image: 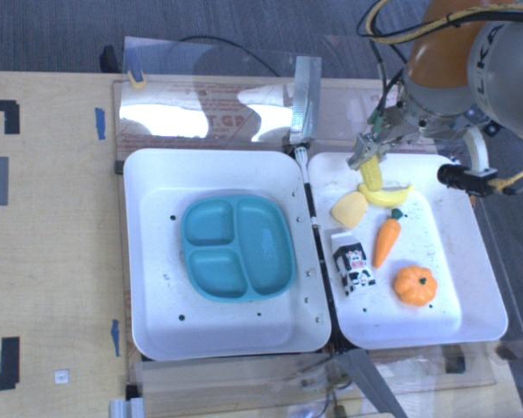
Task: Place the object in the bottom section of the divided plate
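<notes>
Left bin (148,259): the plate (238,246), teal w/ three sections, sits mid-bin. All three sections look bare, so nothing placed yet, incl. the bottom section (216,273).

Right bin (479,294) holds the lot: cow toy (352,264) near the divider, pale lemon (349,208) above it, carrot (386,239), pumpkin (416,285) low right, banana (379,187) near the top.

Tool (372,151) is low at the bin's top edge, right over the banana's upper end; tip appears to meet it. Can't tell if it's apart or clamped, too small and blurred. Banana looks to rest on the bin floor, touching the lemon.

Judgement: early stage, pick not confirmed. Left: secure grasp, lift, carry across to left bin, set down in the bottom section.
</notes>
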`<state>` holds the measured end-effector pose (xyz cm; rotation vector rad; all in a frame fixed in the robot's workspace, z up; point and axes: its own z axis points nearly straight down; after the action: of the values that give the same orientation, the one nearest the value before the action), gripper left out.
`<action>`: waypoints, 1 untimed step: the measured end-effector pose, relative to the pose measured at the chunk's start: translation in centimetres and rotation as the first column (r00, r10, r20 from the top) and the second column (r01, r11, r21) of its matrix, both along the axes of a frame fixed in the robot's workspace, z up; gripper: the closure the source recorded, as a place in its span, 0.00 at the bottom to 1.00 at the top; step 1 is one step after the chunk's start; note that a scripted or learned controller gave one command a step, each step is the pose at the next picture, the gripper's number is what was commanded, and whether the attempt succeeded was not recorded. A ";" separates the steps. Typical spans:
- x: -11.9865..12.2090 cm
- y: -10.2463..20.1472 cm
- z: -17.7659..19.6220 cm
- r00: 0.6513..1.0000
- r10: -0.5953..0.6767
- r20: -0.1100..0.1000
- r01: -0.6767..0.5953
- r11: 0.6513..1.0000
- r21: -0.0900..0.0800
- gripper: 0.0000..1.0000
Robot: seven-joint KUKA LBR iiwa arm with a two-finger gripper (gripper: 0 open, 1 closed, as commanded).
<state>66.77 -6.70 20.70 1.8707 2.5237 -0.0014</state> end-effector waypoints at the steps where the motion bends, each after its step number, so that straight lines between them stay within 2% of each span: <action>1: -0.9 7.9 -2.6 1.000 -0.025 -0.007 0.025 1.000 0.003 1.00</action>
<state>65.88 1.18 18.13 1.9068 2.5061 -0.0045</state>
